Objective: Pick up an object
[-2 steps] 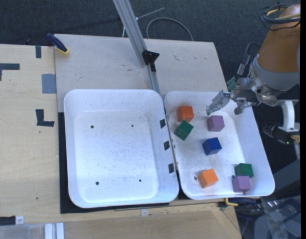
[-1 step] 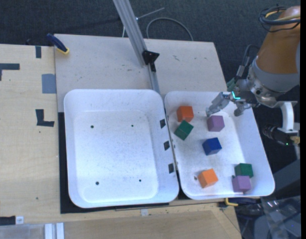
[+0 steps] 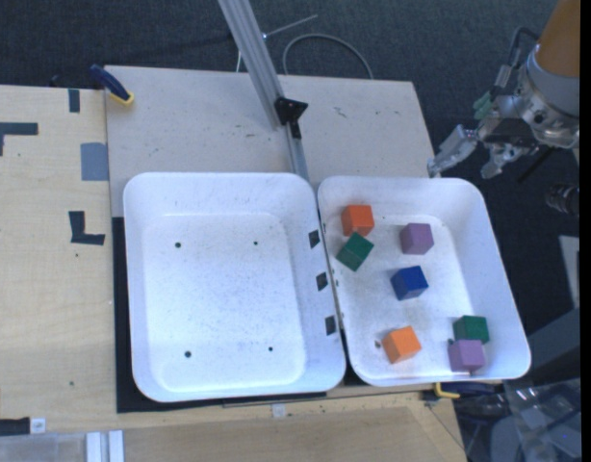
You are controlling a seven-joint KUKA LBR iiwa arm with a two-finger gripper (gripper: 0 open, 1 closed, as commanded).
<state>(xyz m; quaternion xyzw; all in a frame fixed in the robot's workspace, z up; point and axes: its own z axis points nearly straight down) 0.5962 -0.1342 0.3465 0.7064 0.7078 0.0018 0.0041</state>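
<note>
No brand or readable writing shows on anything. At the surface's [image 3: 45,258] far left edge lie dark tape marks [image 3: 82,227], and a blue-and-yellow clamp [image 3: 113,84] sits near its far edge. The left bin [image 3: 141,200] shows four small dark dots on its floor. A slanted aluminium pole [image 3: 249,41] crosses above the far edge where the two bins meet, with a looped cable [image 3: 324,51] just beside it. The right bin [image 3: 488,219] holds seven blocks: two orange, one [image 3: 357,219] near the far left corner and one [image 3: 401,344] near the near edge; two green, one [image 3: 354,251] touching the far orange block and one [image 3: 471,329] at the near right corner; one blue [image 3: 409,282] in the middle; two purple, one [image 3: 416,238] toward the far side and one [image 3: 466,355] just beside the near green. The claw [image 3: 474,157] hangs beyond the right bin's far right corner, seemingly spread wide and holding nothing, well apart from every block.
</note>
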